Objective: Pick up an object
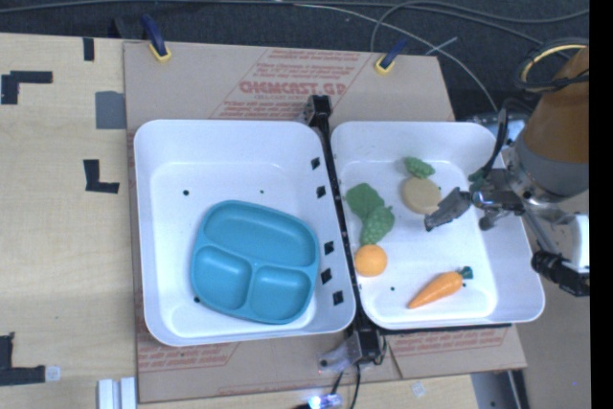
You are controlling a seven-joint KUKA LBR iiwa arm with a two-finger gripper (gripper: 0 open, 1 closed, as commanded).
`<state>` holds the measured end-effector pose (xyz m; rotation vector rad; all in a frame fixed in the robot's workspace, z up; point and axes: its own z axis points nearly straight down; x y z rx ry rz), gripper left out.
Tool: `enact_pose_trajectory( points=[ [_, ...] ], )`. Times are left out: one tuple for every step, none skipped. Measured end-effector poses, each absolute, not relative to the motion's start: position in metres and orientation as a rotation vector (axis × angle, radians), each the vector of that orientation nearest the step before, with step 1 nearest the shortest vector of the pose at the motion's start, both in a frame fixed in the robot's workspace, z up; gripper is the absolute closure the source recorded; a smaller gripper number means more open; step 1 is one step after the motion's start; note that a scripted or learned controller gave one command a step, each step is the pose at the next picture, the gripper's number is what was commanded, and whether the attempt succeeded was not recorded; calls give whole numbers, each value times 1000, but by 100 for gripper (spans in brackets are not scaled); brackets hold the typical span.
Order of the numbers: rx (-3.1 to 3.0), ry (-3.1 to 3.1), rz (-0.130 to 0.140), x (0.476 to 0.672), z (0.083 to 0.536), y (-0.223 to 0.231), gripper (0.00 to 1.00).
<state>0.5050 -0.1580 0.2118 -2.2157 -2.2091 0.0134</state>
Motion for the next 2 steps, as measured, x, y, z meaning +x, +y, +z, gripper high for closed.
enact_pose_trajectory(
  points=[
    [-2219,-2222,2,508,219,-157,0],
    [-2220,-2220,4,503,174,-162,0]
  ],
)
